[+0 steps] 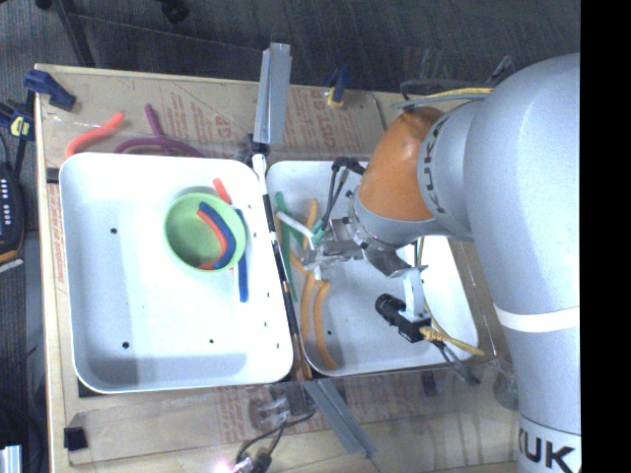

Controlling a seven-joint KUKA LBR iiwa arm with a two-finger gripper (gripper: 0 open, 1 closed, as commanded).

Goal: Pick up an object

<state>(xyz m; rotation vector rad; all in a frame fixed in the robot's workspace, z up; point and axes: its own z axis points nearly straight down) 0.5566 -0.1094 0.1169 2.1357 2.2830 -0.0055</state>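
The right bin [375, 348] holds long orange pieces [317, 313] along its left side, a thin orange stick [312, 213] and a green piece [284, 213] near its far-left corner. My gripper [315, 254] hangs low over the left part of this bin, right above the orange pieces, with the grey arm and orange band [394, 180] behind it. The wrist hides what lies directly under the gripper. In the left bin [128, 304] a green bowl [197, 235] carries a curved blue piece [227, 227] and a red piece [222, 191]; a blue stick [243, 282] lies beside it.
On the bench behind the left bin lie an orange strip [94, 134] and a purple cable [158, 146]. A grey metal bar [271, 92] stands at the far end between the bins. The big grey arm [532, 215] covers the right bin's right side.
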